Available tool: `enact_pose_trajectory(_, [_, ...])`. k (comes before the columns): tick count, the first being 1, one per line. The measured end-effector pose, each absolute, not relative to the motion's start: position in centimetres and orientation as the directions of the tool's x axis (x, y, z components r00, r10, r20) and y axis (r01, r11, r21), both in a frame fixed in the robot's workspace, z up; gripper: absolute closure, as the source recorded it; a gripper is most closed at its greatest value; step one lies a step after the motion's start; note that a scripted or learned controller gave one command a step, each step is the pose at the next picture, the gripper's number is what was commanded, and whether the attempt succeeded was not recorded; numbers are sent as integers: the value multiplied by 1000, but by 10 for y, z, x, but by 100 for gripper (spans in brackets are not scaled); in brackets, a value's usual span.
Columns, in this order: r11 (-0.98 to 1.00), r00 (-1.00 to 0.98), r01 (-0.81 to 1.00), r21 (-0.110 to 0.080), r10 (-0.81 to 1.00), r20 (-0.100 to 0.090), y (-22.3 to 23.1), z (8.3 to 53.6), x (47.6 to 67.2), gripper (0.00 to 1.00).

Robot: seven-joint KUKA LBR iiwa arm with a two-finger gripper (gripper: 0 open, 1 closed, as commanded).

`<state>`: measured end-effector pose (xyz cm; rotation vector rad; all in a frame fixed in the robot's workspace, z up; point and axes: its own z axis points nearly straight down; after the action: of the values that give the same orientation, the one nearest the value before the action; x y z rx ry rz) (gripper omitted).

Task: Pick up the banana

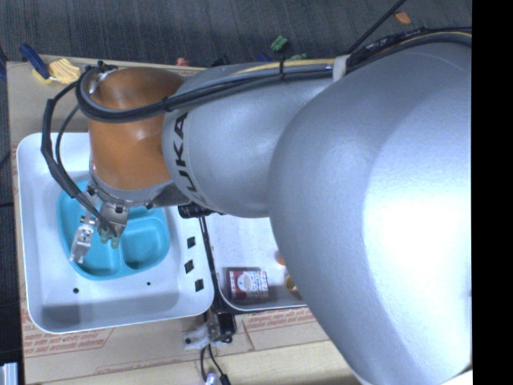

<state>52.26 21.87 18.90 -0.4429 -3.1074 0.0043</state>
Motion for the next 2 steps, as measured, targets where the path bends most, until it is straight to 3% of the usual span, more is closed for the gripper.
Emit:
enact_pose_trajectory(1, [961,-961,277,-3,277,2,219,199,523,100])
enact_pose_trajectory(2, [961,-961,277,-3,277,2,219,199,523,0])
